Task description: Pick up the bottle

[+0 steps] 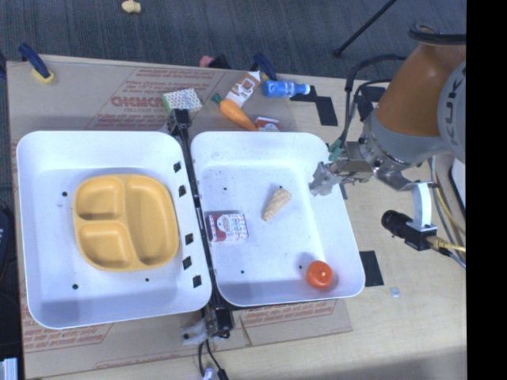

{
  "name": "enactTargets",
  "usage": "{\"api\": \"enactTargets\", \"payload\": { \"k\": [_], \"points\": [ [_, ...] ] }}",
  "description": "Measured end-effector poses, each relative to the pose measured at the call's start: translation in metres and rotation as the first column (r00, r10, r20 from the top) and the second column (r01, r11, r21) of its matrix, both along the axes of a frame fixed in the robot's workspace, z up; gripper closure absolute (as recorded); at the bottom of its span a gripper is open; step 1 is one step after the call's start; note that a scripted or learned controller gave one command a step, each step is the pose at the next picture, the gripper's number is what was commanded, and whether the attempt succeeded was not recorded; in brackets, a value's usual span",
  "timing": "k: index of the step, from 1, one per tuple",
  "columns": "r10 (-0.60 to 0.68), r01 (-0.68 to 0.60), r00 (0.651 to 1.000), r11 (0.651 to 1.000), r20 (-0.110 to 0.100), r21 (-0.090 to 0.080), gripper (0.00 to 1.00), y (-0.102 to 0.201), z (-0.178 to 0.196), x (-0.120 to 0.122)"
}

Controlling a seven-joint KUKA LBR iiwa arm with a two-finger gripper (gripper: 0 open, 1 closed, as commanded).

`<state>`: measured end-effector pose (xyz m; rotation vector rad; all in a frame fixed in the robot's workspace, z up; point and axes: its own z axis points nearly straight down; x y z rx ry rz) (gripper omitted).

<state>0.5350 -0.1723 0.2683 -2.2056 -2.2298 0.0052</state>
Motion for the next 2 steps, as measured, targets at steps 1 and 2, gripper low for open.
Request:
{"api": "enactTargets", "payload": {
  "k": [1, 2],
  "points": [
    [0.026, -0.026, 1.0, 1.0, -0.001, 0.001, 1.0, -0.013, -0.129, -0.06],
    [0.155, -0.155, 0.988, 0.988, 0.005, 0.0, 1.0, 0.03, -0.054, -0.058]
  ]
}}
